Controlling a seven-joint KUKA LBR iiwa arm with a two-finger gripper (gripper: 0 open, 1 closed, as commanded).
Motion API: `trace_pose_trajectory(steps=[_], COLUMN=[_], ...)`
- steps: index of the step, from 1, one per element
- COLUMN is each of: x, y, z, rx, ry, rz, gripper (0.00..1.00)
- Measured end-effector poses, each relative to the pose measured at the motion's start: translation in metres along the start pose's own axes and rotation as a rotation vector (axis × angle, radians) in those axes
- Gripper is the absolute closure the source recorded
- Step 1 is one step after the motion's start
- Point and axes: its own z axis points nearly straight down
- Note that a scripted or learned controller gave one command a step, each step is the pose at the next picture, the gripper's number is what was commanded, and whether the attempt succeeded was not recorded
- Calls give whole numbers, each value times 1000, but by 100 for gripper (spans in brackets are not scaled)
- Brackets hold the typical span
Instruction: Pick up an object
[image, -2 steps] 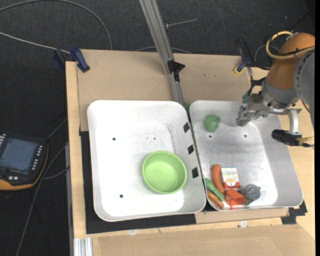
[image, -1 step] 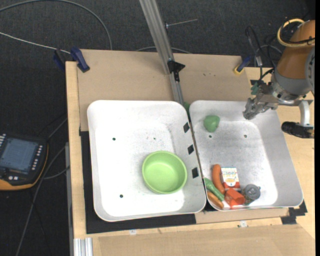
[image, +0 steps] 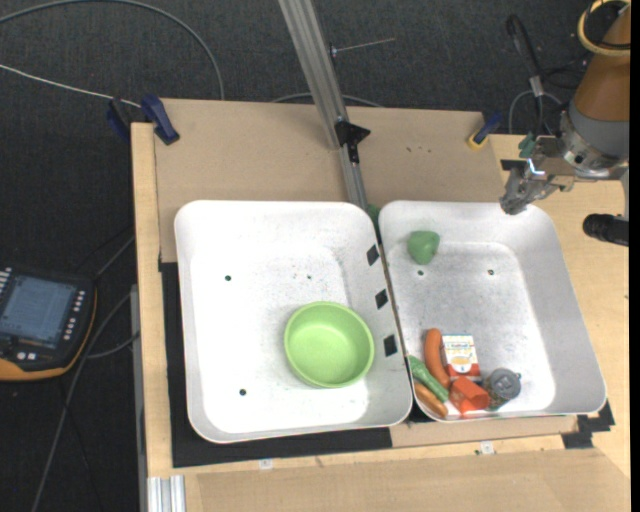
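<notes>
Two white bins (image: 200, 240), finely speckled with dark flecks, sit on a tan bench (image: 250, 140). At lower centre is a lime green bowl (image: 329, 345). At lower right lie an orange carrot (image: 433, 350), a small white and orange box (image: 459, 352) and a grey piece (image: 502, 382). The arm (image: 603, 95) at upper right is orange and grey.

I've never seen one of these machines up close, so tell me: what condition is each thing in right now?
pincer: above the right bin's far rim, nothing seen in it.
green bowl: upright in the left bin, nothing inside.
small green piece: alone near the right bin's far end.
toy pile: heaped in the right bin's near corner, pieces touching.
handheld screen: lying on the floor, lit.
</notes>
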Motion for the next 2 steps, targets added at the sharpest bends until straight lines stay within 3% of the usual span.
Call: trace_pose_trajectory(steps=[1, 2], x=[0, 59], y=[1, -4], z=[-32, -40], rx=[2, 4], ry=[1, 3], rz=[0, -4], gripper=[100, 100])
